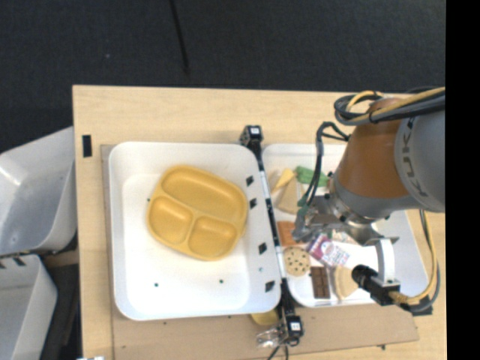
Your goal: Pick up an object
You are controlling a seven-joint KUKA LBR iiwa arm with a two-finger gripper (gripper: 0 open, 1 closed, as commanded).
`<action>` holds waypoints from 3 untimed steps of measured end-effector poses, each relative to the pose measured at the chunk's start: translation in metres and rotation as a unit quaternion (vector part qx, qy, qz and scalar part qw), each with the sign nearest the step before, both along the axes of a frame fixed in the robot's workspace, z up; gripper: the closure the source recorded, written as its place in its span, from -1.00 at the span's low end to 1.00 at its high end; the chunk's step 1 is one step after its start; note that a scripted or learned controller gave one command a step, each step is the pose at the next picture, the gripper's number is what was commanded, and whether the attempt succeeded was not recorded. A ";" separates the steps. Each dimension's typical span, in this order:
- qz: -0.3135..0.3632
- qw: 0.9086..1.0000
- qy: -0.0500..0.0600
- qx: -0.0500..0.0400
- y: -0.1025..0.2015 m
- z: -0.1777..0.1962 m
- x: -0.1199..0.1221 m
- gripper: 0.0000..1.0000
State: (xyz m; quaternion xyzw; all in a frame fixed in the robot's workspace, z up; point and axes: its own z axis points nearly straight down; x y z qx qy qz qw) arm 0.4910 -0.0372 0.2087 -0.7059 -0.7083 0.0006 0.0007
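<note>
The right bin (417, 240) holds several small items. Among them are a round cookie (296, 261), a brown chocolate bar (320, 282), a purple and white packet (331, 252), a tan wedge (284, 190) and a green piece (307, 175). My gripper (313, 223) hangs low over the left half of this bin, just above the packet and beside a brown item (287, 232). The orange wrist band and grey arm cover the bin's middle and hide what lies beneath.
A yellow divided plate (198, 211) lies in the left bin (135, 276). A black-clipped divider (262, 216) runs between the two bins. Cables loop off the arm at the right. The wooden bench (150, 111) edges the bins.
</note>
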 end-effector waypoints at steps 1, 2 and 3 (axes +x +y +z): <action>0.003 1.000 -0.009 0.001 0.056 0.160 0.001 1.00; 0.004 1.000 -0.002 0.001 0.149 0.197 -0.001 1.00; -0.001 1.000 0.006 -0.002 0.145 0.079 -0.003 1.00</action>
